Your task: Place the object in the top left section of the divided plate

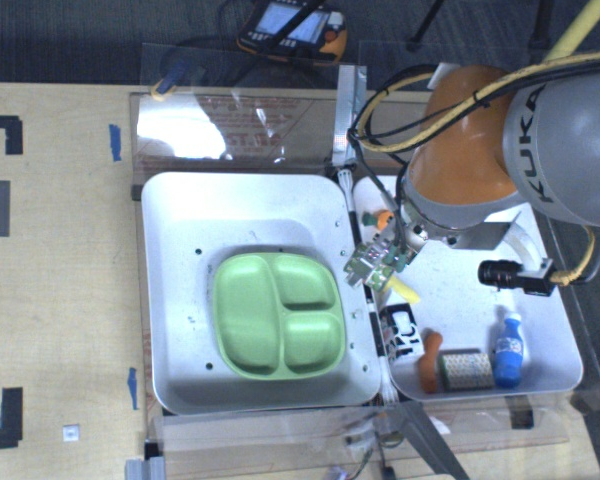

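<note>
Two shallow white bins are seen side by side, meeting along a central divider. In the left bin [180,228] a green divided plate [277,314] is set slightly below centre, with bare white floor open on all sides of it; the widest free margin lies above the plate and to its left. The plate's large section is on its left, and two smaller sections are stacked on its right, the upper of these being nearest the divider.

The grey arm [520,138] with its orange band is extended in from the right, and much of the upper part of the right bin [560,368] is covered by it. The gripper [378,261] is held just right of the divider, above the right bin's left edge. A small greenish-grey object appears at its tip, but whether it is clasped between the fingers cannot be told, nor can its long axis be judged.

Along the lower edge of the right bin, a blue-and-white bottle [508,346] is lying with its neck pointing upward in the view, beside a grey cylindrical object [464,369] and a small red-brown item [431,350]. A yellow piece [404,290] lies just below the gripper.
</note>
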